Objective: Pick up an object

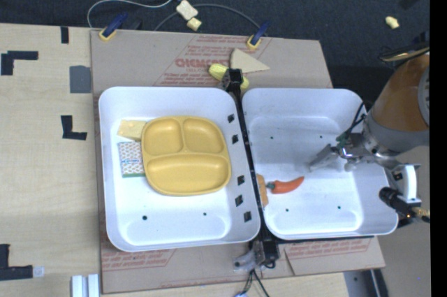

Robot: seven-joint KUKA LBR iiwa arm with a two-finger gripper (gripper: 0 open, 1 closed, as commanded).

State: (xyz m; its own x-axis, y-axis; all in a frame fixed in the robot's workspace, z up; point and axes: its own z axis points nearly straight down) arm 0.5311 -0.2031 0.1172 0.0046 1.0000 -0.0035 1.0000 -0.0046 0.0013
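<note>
An orange carrot-shaped toy [287, 185] lies on the floor of the right bin [300, 107], toward its front left. My gripper [323, 158] hangs over the same bin, up and to the right of the carrot, with its grey fingers pointing left. Nothing shows between the fingers. A small orange piece [261, 189] sits against the divider at the bin's left edge. In the left bin [167, 236] rests a yellow divided plate [186, 154], with a pale yellow block [130, 128] and a patterned card [130, 158] at its left side.
The arm's orange and grey body [401, 110] covers the right bin's right rim. Black clips [235, 82] join the bins along the middle. Cardboard [209, 54] lies under both bins, with cables and small yellow bits behind.
</note>
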